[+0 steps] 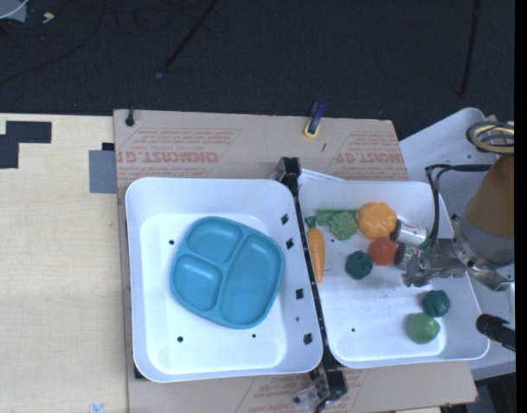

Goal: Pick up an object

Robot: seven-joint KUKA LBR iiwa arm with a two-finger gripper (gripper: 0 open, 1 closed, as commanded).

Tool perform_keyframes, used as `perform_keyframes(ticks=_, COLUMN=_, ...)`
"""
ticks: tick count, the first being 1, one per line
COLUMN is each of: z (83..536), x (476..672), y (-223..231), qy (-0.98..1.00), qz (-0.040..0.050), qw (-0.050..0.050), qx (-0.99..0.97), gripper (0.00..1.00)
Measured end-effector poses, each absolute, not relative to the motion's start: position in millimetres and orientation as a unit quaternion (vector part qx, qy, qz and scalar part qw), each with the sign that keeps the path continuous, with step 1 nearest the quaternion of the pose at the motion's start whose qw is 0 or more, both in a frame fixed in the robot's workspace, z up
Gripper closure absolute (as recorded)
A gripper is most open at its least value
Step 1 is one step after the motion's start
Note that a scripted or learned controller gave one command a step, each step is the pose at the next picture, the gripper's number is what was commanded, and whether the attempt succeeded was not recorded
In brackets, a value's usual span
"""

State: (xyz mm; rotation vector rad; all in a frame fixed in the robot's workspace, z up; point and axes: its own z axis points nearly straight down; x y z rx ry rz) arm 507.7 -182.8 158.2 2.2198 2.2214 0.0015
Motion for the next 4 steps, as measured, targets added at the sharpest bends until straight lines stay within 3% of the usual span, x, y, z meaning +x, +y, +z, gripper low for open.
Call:
perform_keyframes(ticks=2, z=229, x=505.7, y=-189, qy=0.707, qz=0.0002, qw=0.0, qx=0.707, gripper=1.0)
perform_keyframes(ticks=4, z=234, x=524.4, y=-92, qy=0.709, qz=0.0001, qw=-0.001, qx=0.705, gripper=1.0)
